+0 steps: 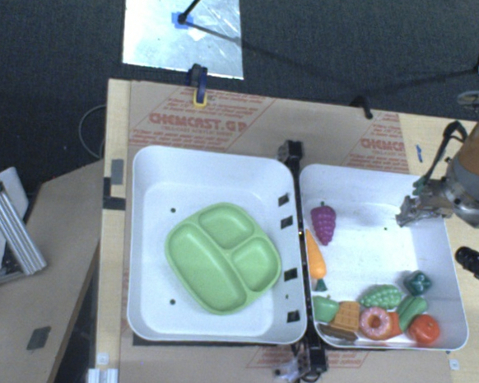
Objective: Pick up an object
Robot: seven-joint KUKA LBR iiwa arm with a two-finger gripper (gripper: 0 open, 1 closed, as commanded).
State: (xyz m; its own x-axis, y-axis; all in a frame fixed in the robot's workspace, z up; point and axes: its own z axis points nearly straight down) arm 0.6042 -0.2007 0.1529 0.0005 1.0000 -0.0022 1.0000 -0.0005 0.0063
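Note:
The right bin (pixel 363 188) holds toy food. A purple grape bunch (pixel 324 223) lies near its left wall, with an orange carrot (pixel 315 254) just below it. Along the front edge sit a waffle piece (pixel 346 316), a pink donut (pixel 375 322), a red tomato (pixel 425 328), and green vegetables (pixel 382 297). My gripper (pixel 411 210) hangs over the bin's upper right corner, well away from the toys. Nothing shows between its fingers.
The left bin (pixel 154 180) carries a green divided plate (pixel 222 258). A black divider clip (pixel 293 152) sits between the bins. A silver sheet (pixel 185 25) lies on the dark floor beyond the bench. Metal framing (pixel 2 217) stands at the left.

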